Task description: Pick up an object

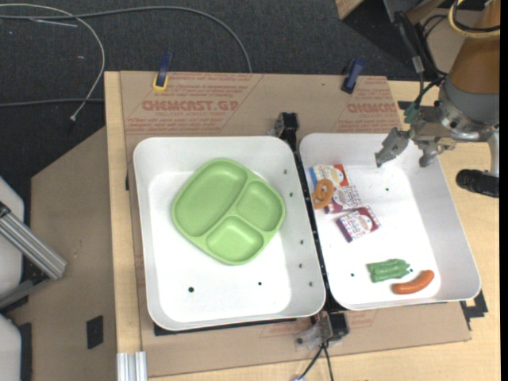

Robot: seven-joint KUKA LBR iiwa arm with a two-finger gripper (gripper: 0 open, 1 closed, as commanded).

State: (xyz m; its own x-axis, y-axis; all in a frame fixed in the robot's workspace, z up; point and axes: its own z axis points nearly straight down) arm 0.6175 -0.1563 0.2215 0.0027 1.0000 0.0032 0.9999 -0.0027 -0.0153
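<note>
My gripper (409, 152) hangs over the far edge of the right bin (444, 213), open, with nothing between its fingers. Below and left of it in that bin lie a white and red packet (335, 175) with a small brown pretzel-like ring (322, 190) on it, and a purple packet (356, 224). Near the bin's front edge are a green pepper toy (387, 270) and an orange sausage (413, 282). All of these lie apart from the gripper.
The left bin (159, 276) holds a green three-compartment plate (228, 211). Black clamps (286, 124) join the bins at the far and near ends. Blue clips (163, 68) pin the cardboard base. Cables run over the dark floor behind.
</note>
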